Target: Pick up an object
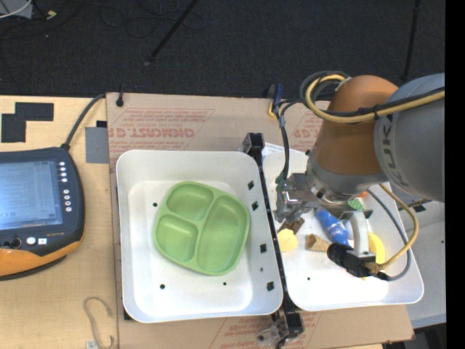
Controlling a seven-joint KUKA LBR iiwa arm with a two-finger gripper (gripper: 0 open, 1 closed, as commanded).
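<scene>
Several small things lie in the right bin (pixel 407 286): you have the gripper (pixel 292 208) low at its left side, a yellow piece (pixel 288 241) just below it, a blue tube (pixel 332 226) slanting right; whether anything is grasped you cannot tell

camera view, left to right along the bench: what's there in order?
Teach pendant → left white bin holding a green divided plate → right white bin with a yellow piece, blue object, banana.
</scene>
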